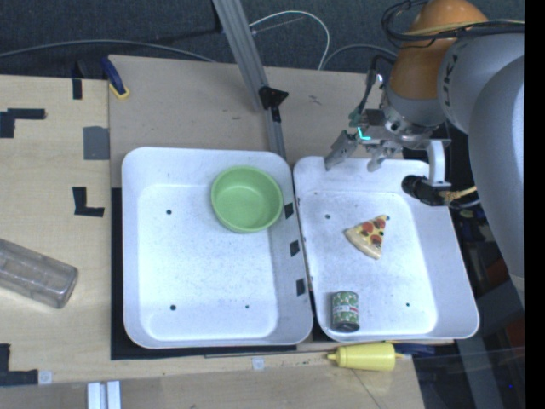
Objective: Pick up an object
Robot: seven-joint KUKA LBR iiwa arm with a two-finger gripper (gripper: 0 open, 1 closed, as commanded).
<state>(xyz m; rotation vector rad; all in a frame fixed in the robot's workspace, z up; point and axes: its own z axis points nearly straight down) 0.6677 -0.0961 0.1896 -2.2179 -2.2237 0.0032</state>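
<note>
A: Starting nearest us, what do we see at the bench's front edge?

B: We see a yellow squeeze bottle (366, 357) lying on its side at about 6 o'clock of the right bin (451, 313), just outside its rim. Inside that bin, at its 7 o'clock corner, stands a small green can (345, 310); its label is too small for us to read.

A: And further in?

B: Near the bin's centre lies a toy pizza slice (369, 236), a tan wedge with red and green toppings, its point toward 9 o'clock. In the left bin (145, 313), at 1 o'clock, sits a pale green bowl (247, 198), open side up. A clear plastic tumbler (34, 273) lies on the bench well off at 9 o'clock.

A: The hand?

B: The gripper (355, 151) hangs over the right bin's far rim at 12 o'clock, its 2 fingers spread apart with nothing between them. We make out part of some lettering on the arm's orange band (426, 62), but cannot read it.
</note>
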